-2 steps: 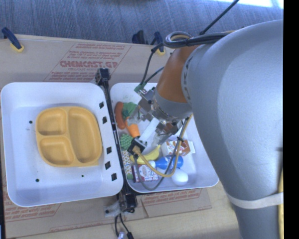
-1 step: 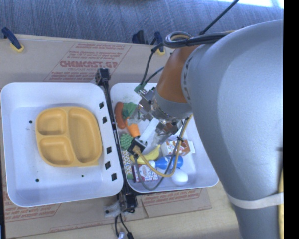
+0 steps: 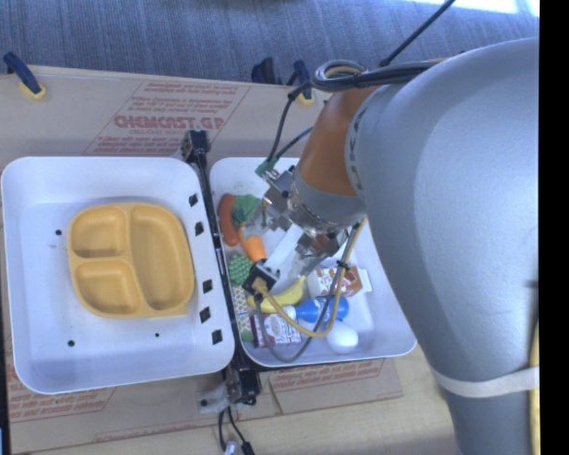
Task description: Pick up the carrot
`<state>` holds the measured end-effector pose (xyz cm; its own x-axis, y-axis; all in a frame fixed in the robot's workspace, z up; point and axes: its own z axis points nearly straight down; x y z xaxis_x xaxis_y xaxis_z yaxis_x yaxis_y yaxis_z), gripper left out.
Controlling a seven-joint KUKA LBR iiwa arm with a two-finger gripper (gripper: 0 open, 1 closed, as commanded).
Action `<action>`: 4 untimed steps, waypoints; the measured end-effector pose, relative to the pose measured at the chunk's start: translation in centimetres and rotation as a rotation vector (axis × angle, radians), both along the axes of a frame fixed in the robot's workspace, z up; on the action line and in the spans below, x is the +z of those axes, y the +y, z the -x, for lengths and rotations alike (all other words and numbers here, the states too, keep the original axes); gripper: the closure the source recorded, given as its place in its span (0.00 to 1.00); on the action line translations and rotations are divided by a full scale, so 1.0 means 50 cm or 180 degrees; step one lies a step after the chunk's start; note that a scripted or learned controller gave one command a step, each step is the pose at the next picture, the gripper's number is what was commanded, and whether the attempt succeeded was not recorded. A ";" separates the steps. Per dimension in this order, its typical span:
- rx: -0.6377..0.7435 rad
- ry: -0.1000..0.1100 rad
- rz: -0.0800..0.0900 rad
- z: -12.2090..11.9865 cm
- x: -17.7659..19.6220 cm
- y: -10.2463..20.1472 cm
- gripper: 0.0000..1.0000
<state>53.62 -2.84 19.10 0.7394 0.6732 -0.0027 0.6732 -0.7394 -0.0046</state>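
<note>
The carrot [image 3: 254,248] shows as a short orange piece in the left part of the right bin [image 3: 391,322], among other toy foods. My gripper [image 3: 268,227] reaches down from the grey arm with the orange band and hangs right over the carrot's upper right side. The wrist hides its fingertips, so I cannot see whether anything is between them. A red-orange long item [image 3: 226,220] and a green piece [image 3: 245,207] lie just left of the gripper, near the bin's left wall.
The right bin also holds a yellow banana [image 3: 286,295], a blue item [image 3: 315,309], a white egg [image 3: 343,337], a small carton [image 3: 283,328] and a printed packet [image 3: 343,279]. A yellow divided plate [image 3: 131,257] sits in the left bin [image 3: 28,349].
</note>
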 end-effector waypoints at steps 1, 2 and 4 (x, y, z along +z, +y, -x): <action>0.0000 0.0000 0.0000 0.000 0.000 0.000 0.00; 0.0000 0.0000 0.0000 0.000 0.000 0.000 0.00; 0.0000 0.0000 0.0000 0.000 0.000 0.000 0.00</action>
<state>53.62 -2.84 19.10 0.7394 0.6732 -0.0027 0.6732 -0.7394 -0.0046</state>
